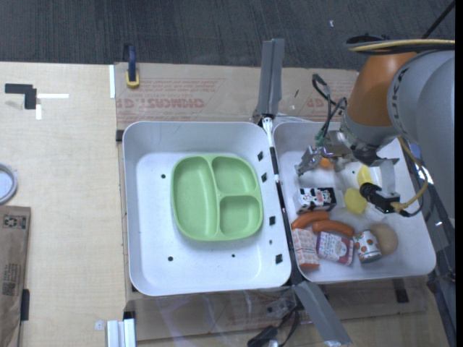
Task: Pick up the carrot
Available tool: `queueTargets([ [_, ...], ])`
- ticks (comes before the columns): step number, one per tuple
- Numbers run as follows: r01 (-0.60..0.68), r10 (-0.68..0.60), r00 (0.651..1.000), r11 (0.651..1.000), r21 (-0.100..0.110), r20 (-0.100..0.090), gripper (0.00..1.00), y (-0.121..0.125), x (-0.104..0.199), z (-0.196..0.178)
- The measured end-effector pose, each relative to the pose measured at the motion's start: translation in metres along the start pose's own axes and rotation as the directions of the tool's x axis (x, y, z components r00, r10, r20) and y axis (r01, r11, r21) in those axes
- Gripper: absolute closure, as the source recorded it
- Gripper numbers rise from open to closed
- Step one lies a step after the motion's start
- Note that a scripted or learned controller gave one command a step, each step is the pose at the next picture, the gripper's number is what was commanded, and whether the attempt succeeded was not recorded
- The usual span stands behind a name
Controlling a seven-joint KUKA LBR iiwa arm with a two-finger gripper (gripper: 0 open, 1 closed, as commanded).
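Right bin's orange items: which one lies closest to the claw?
The small orange piece right beside the claw, at the bin's upper part; the long orange ones lie lower, beside the packets.

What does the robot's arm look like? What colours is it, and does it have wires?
The arm is fat, round and smooth, grey with a shiny orange band above the wrist. Thin black cables loop beside it, and another curls near a black plug. Its tool is small, made of grey metal.

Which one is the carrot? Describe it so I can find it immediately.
Look in the right white bin, under the gripper near its far edge. A small orange piece peeks out beside the fingers there, likely the carrot. The orange sausages lie nearer the front, beside the red packets.
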State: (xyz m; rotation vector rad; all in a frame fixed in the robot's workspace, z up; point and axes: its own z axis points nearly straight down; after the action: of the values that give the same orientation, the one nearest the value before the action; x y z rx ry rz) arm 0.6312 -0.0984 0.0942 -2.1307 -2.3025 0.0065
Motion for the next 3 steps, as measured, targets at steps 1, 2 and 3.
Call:
queueTargets([
  [1,0.166,-0.166,0.986,0.986,-0.005,0.003,0.00,0.024,-0.050,-0.049],
  [2,0.046,-0.046,0.999,0.999,-0.025,0.011,0.00,0.011,-0.031,-0.008],
  [3,0.240,-0.240,0.971,0.971,-0.007,0.004,0.00,0.024,-0.056,0.002],
])
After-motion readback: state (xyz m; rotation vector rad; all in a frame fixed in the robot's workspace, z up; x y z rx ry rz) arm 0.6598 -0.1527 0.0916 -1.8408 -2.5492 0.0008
